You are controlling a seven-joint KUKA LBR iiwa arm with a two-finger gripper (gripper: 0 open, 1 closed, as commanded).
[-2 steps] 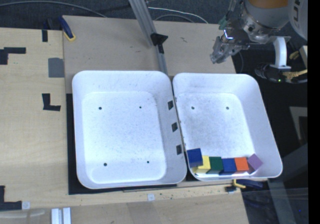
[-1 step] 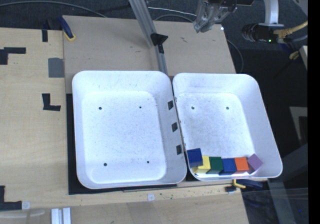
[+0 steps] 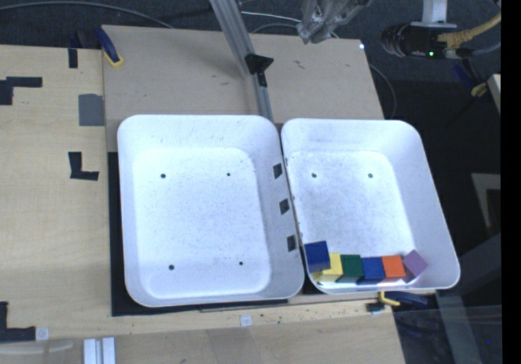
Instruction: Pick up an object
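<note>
The metal 2-finger gripper point(image 3: 313, 28) is being held high beyond the shallow white right bin point(image 3: 423, 191); its opening cannot be told. Small coloured blocks point(image 3: 362, 266) are being kept along that bin's near wall.

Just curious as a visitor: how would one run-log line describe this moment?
pincer: raised beyond bins | blocks: row along right bin near wall | pick: not begun

The right bin point(image 3: 358, 191) has a wide bare floor across its far and middle parts, open from above. Its near wall is crowded by a row of blocks: blue point(image 3: 317, 254), yellow point(image 3: 331, 269), green point(image 3: 351, 266), another blue point(image 3: 373, 269), orange point(image 3: 393, 266) and purple point(image 3: 414, 262), packed touching. A slanted metal bar point(image 3: 232, 20) stands beyond the bins, above their shared edge.
</note>
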